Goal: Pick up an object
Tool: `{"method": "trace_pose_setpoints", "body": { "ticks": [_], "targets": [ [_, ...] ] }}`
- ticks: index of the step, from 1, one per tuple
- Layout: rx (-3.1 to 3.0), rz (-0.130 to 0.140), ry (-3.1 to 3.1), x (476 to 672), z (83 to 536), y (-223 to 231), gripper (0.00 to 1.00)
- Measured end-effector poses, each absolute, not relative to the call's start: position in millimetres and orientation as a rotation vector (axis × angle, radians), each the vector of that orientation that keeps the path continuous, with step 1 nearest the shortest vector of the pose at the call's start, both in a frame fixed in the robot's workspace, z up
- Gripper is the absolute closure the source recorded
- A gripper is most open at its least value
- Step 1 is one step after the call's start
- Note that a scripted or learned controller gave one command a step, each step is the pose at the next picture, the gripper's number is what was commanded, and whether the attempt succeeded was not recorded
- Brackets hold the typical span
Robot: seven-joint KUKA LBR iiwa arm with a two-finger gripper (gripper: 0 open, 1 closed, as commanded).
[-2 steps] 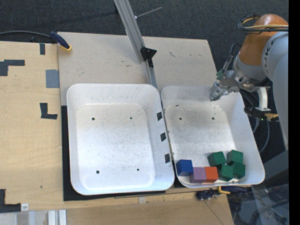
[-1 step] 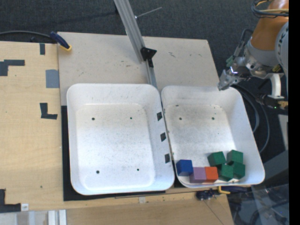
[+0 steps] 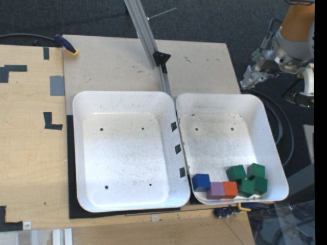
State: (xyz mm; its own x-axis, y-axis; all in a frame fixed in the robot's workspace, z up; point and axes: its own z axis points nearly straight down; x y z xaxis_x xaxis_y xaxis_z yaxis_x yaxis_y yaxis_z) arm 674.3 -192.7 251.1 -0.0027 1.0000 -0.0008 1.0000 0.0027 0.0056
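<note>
Blocks — right bin, near corner

A robotics lab or test cell is shown. A plywood bench is seen in the middle of the frame, with two shallow white bins set side by side on a black mat at the centre and lower right. An aluminium camera pole is mounted at the top centre. Grey and black tape marks are stuck on a wooden board at the left. Dark carpet is laid across the top, and an industrial arm with loose cables is placed at the upper right.
</note>
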Motion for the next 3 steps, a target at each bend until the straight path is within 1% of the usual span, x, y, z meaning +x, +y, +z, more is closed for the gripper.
{"method": "trace_pose_setpoints", "body": {
  "ticks": [1, 2, 3],
  "targets": [
    [2.217, 0.004, 2.221, 675.3, 286.5, -192.0, 1.00],
    [2.218, -0.001, 2.227, 655.9, 276.0, -151.1, 1.00],
    [2.216, 0.000, 2.230, 638.8, 278.0, -94.8, 1.00]
  ]
}}
